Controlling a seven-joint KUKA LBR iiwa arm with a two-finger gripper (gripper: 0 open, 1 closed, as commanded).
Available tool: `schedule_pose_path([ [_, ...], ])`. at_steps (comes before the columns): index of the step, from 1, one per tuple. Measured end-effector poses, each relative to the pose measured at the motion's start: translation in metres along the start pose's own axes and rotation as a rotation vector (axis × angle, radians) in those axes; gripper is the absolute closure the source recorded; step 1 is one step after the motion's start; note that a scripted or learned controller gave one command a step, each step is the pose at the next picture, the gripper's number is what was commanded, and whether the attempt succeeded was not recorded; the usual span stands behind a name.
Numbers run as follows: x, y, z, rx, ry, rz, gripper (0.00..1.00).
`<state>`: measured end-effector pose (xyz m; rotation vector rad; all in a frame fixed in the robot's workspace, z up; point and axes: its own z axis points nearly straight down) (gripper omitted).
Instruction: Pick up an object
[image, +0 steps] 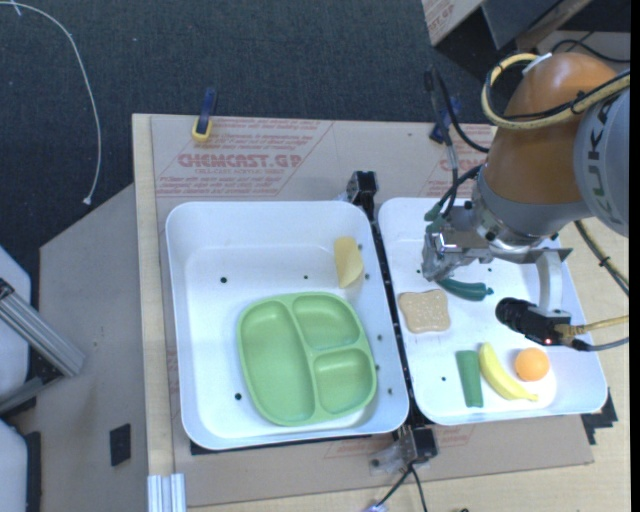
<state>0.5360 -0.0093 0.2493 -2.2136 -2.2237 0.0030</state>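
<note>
Gripper (440, 268) hovers low in the right bin (570, 405), whether anything is grasped I cannot tell; bread slice (425, 312) lies just below it, probably the target since it's nearest.

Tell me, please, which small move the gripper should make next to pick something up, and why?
Probably a short descent straight down. The gripper hangs in the right bin, just above and beside the teal object, with the bread slice a little further towards the front. Nothing shows between its fingers, so the nearest target seems the teal object.
</note>
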Motion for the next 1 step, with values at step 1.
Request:
schedule_pose_path([
  [1, 0.0539, 0.0256, 0.0033, -0.007, 0.000, -0.002, 1.00],
])
